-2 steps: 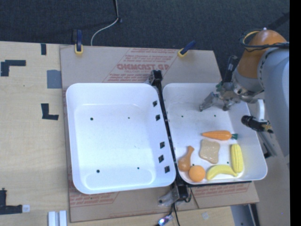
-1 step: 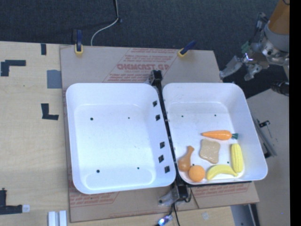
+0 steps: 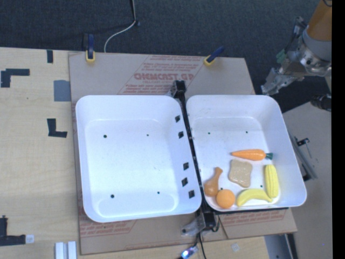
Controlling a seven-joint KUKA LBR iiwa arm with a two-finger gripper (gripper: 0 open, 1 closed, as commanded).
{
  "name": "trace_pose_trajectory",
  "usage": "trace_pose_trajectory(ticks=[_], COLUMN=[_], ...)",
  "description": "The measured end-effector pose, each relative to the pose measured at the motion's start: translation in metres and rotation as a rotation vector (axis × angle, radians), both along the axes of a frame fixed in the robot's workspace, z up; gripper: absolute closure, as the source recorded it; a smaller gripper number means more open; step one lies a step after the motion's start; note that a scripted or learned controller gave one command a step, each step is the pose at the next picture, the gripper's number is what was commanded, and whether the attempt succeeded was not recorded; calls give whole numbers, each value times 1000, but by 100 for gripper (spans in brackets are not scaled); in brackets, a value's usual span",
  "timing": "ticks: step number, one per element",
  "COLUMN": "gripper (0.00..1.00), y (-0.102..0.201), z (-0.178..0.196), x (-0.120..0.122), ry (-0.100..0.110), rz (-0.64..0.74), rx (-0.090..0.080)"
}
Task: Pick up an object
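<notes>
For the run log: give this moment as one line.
grey two-finger gripper: above right white bin's far corner | holding: nothing seen | orange toy carrot, yellow toy banana: in bin

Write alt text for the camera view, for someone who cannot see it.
Two shallow white bins sit side by side on a bench; the right bin holds a carrot, a slice of bread, a corn cob, a banana, an orange and a drumstick, clustered in its near right corner. The robot's hand hovers beyond that bin's far right corner.

Grey metal robot arm (image 3: 315, 50) with an orange band above the wrist. Wrist housing is silver-grey. Pincer (image 3: 272, 86) is pale grey metal.
</notes>
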State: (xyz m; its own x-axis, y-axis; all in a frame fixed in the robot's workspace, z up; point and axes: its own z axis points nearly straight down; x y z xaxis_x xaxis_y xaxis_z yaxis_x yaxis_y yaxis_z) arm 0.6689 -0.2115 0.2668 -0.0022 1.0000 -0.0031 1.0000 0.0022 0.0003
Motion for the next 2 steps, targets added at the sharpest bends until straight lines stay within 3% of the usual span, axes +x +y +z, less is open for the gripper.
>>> trace_pose_trajectory(ticks=[1,2], gripper=[100,100], y=[15,74], z=[-100,16], x=[-101,-5], ry=[18,-16], rz=[-5,8], rx=[8,1])
